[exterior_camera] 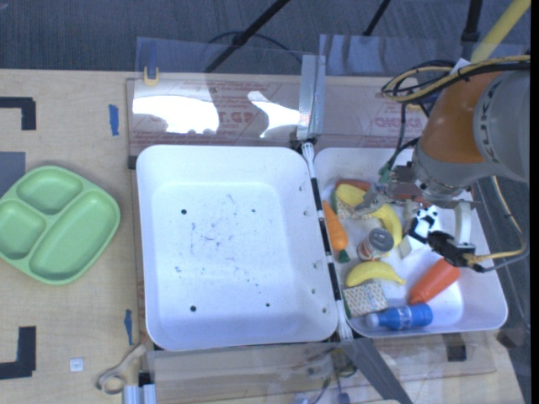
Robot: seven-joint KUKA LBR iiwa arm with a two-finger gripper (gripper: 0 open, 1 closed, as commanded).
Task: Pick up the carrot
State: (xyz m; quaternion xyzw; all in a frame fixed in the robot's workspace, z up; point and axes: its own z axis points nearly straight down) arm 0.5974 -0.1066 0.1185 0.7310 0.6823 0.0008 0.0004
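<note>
- carrot point(335, 228) lies in right bin point(484, 310), tight along the left wall, beside a banana point(374, 272)
- gripper point(396, 194) hangs over back of the bin, near the bananas; fingers not visible, cannot tell if open or holding sth
- approach from above, align w/ carrot's length; mind the wall

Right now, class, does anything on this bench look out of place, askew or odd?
Nothing looks spilled or broken. The right bin is crowded: a carrot lies along its left wall, beside bananas, a blue bottle and an orange cone-shaped item. A green divided plate sits apart on the bench.
</note>
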